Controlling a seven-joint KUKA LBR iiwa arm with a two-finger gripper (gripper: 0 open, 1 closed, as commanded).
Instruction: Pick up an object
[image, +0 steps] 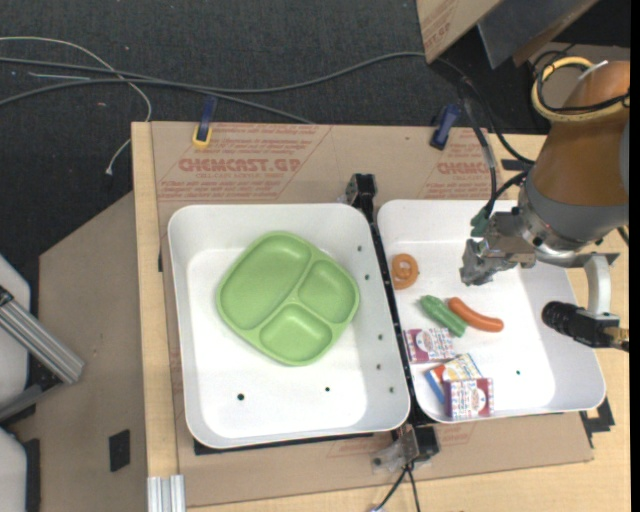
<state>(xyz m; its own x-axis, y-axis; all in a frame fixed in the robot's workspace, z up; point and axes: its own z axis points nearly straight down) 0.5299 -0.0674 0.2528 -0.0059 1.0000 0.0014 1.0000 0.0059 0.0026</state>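
Observation:
The right bin (560, 385) holds several small objects. An orange ring (404, 269) lies near its left wall. A green pod (441, 312) and an orange sausage-like piece (476, 316) sit side by side in the middle. Two small printed cartons (433, 345) (466, 394) lie toward the front. My gripper (482, 268) hangs above the bin, up and to the right of the green pod, with nothing visibly between its fingers.
The left bin (200, 390) carries a green sectioned plate (288, 297). A black clamp (361, 190) sits at the back between the bins, and a black fitting (578, 322) juts in at the right. Cables run behind the bench.

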